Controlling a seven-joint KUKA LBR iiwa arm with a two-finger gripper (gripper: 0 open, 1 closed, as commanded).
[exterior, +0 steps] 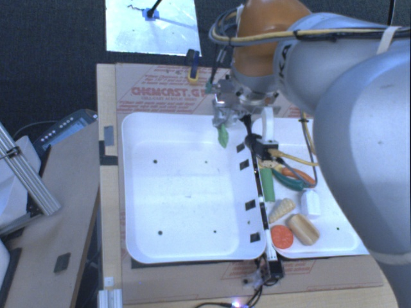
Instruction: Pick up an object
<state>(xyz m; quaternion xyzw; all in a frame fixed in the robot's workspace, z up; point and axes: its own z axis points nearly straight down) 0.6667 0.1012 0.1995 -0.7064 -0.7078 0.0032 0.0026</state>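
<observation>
Below, a tan bench (pixel 70 191) with a printed cardboard sheet (pixel 160 90) under two shallow white bins, dark backdrop behind. Small green object (pixel 223 136), slim and leaf-like, hanging pinched between the fingers of the gripper (pixel 223 122), above the left bin (pixel 138 191) near its far right corner. Right bin (pixel 334 233): green cylinder (pixel 267 185), corn-like cone (pixel 281 209), red disc (pixel 281 237), bread-coloured roll (pixel 303 229), white block (pixel 311 204).

Glossy smooth white plastic on both bins (pixel 180 197), matt brown cardboard (pixel 160 92) beneath, grey arm casing (pixel 347 76) with a satin sheen
</observation>
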